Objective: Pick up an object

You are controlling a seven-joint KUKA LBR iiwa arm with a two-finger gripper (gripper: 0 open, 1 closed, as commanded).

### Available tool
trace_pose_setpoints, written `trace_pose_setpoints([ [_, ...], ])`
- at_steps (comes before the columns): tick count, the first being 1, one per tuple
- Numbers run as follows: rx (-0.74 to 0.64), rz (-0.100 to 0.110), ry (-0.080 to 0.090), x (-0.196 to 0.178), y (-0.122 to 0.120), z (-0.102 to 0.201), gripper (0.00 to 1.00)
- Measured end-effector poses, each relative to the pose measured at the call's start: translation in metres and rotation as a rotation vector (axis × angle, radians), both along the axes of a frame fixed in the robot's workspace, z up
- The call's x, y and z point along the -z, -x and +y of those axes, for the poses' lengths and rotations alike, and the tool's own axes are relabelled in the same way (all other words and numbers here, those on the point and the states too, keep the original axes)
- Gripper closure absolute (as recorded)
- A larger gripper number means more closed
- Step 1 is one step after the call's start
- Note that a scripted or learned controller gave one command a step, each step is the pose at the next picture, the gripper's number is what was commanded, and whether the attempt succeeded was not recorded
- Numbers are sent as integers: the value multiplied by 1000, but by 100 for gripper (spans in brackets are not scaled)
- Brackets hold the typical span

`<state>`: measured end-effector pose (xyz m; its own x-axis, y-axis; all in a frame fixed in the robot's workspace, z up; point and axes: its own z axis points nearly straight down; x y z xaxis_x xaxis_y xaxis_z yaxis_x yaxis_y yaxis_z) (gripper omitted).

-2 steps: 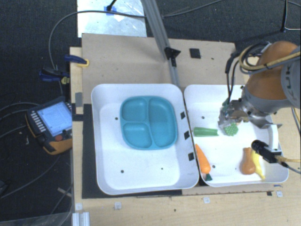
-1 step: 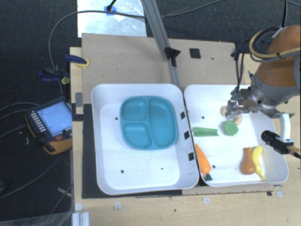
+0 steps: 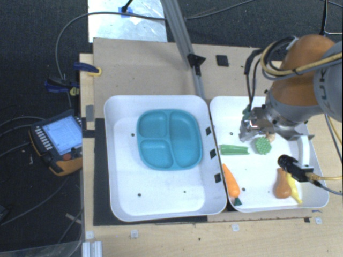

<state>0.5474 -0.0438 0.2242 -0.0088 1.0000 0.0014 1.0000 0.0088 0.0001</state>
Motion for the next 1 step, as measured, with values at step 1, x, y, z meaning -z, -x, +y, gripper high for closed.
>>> trace_pose_setpoints([
  [1, -3, -1, -2, -9, 9, 56, 100],
])
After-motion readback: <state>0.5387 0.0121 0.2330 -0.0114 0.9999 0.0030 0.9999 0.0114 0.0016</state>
